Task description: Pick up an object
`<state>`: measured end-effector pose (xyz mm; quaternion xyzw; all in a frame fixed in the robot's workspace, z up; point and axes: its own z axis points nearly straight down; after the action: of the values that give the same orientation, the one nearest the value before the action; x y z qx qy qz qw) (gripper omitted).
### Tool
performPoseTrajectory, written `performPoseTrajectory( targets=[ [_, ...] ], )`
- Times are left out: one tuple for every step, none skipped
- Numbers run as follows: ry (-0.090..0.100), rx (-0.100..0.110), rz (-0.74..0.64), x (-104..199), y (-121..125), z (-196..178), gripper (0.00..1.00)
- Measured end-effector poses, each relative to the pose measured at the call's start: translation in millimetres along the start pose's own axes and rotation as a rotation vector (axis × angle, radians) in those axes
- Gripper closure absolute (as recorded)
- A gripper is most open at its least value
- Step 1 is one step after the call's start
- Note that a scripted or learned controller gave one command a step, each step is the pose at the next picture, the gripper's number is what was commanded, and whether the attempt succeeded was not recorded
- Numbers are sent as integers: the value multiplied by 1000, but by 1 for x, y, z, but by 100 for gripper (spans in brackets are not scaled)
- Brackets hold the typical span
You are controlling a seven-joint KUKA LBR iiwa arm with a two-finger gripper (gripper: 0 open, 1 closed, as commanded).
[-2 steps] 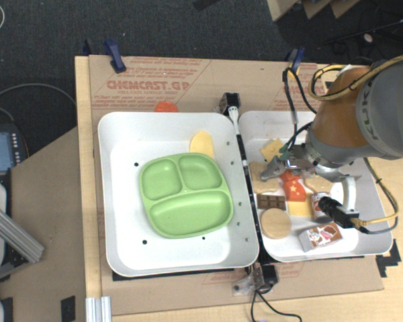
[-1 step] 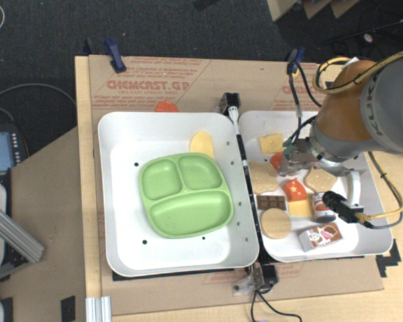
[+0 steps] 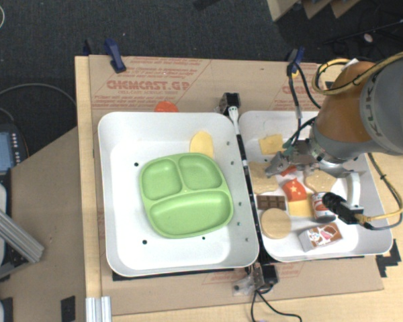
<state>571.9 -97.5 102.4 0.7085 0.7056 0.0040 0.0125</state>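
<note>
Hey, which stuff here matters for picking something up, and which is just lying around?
Part of the job:
gripper
red piece with star
chocolate bar
round cracker
cheese square

Lying about:
green divided plate
pale yellow piece
blue clamp

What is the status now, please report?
Gripper low over right bin, fingers unclear. Nothing seen held. Red item, chocolate bar, round cookie crowded below it.

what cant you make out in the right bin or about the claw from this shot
- Claw, camera view: small and dark against clutter; open or shut is unclear.
- Right bin: the arm covers its upper right part.
- Small packet: print too small to read.
- Yellow piece by the green tray: too blurred to identify.
</note>
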Motion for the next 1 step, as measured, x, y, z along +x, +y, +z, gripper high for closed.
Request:
performPoseTrajectory(
  targets=[
    [14, 28, -2, -19, -57, 17, 0]
  ],
)
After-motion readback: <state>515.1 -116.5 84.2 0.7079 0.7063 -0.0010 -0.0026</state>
